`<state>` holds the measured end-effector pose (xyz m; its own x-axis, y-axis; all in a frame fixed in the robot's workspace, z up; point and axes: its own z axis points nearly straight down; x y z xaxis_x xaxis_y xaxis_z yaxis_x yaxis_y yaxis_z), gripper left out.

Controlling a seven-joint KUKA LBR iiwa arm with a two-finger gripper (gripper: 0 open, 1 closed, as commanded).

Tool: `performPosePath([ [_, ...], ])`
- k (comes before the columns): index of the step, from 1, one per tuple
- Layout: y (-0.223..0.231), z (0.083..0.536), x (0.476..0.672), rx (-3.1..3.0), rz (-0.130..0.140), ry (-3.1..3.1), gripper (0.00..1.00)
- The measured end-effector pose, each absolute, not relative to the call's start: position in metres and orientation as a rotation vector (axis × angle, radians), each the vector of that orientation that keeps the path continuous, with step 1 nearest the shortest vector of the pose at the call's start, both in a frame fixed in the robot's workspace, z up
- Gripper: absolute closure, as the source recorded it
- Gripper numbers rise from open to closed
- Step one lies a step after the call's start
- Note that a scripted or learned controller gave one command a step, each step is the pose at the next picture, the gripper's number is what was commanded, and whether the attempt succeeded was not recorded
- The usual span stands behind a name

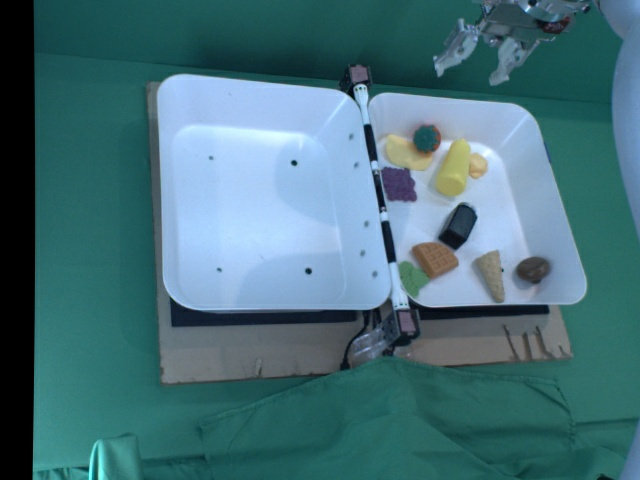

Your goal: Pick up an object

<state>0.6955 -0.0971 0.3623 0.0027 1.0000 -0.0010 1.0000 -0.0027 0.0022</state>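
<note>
Green cloth covers the bench (90, 218) all around, and on it we see a brown board carrying two shallow white bins side by side. Our left bin (265, 193) shows a bare white floor with a few small dark dots. Our right bin (545, 218) holds the small things.

We find a yellow cylinder (452, 167) near the far side of the right bin, its long axis running from the near-left up to the far-right at a slight tilt, almost along the bin's depth. Just beside it to the left lies a flat yellow piece (403, 151) with a round green and red item (427, 138) on it. A purple grape cluster (398, 184) sits close to the divider. A black oblong object (459, 225) lies near the middle, its long axis tilted the same way as the cylinder's. Nearer us we see a brown waffle (435, 259), a green leafy piece (412, 277) touching it, a tan cone (491, 274) with its tip pointing toward the near edge, and a brown rounded lump (532, 269).

Our hand (480, 63) hangs above the far edge of the right bin, well apart from every object, its two fingers (452, 50) spread wide with nothing between them.
</note>
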Motion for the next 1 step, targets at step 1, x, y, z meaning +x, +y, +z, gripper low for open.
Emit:
performPosePath([
  [1, -0.0978, 0.377, 0.6961, 2.22, 0.006, 2.21, 1.0],
])
